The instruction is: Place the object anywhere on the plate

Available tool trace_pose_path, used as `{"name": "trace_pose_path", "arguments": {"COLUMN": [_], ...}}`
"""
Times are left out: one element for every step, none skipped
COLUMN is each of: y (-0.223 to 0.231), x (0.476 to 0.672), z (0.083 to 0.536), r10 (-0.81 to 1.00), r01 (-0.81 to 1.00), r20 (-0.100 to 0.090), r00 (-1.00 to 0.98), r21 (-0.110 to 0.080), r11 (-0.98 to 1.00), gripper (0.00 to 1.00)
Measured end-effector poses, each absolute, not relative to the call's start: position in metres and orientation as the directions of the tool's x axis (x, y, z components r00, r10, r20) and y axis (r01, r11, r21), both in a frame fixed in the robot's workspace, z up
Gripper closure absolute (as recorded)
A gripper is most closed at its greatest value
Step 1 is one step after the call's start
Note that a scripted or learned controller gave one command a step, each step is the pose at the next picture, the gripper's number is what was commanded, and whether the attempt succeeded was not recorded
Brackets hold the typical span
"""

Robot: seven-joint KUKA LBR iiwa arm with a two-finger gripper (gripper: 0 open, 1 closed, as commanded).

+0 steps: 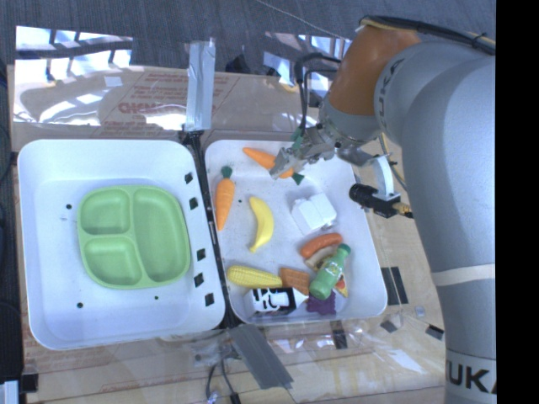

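Hovering low over the far end of the right bin (370, 251), gripper (286, 165) right at an orange carrot-like piece (263, 156); impossible to tell from this slant whether the fingers are parted or closed, or whether anything sits between them. Likely target that orange piece, touching or just under the fingertips, well apart from the green plate (133, 236) lying in the left bin (34, 225). Risks from here: closing on a tapered, slick toy and squeezing it out sideways; nudging it against the bin wall; dropping it on the divide between bins during the carry across. Crowded neighbours too: second carrot (224, 199), banana (262, 222), white block (312, 214), corn (253, 276), green bottle (329, 271), all near enough to snag. Below, a pale surface with taped cardboard behind the bins; beyond, dark ribbed flooring and bright glare patches.
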State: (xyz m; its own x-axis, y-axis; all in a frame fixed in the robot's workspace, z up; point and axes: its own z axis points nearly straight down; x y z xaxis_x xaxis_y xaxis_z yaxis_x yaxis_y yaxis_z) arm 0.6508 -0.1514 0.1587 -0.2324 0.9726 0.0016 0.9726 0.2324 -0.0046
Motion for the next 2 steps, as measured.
{"name": "trace_pose_path", "arguments": {"y": [-0.092,-0.03], "x": [0.591,0.585], "z": [0.199,0.224], "r10": [1.0,0.931], "r01": [1.0,0.931], "r20": [0.001,0.0], "r00": [-0.031,0.365], "r21": [-0.003,-0.003], "r11": [0.031,-0.365], "gripper": [1.0,1.0]}}
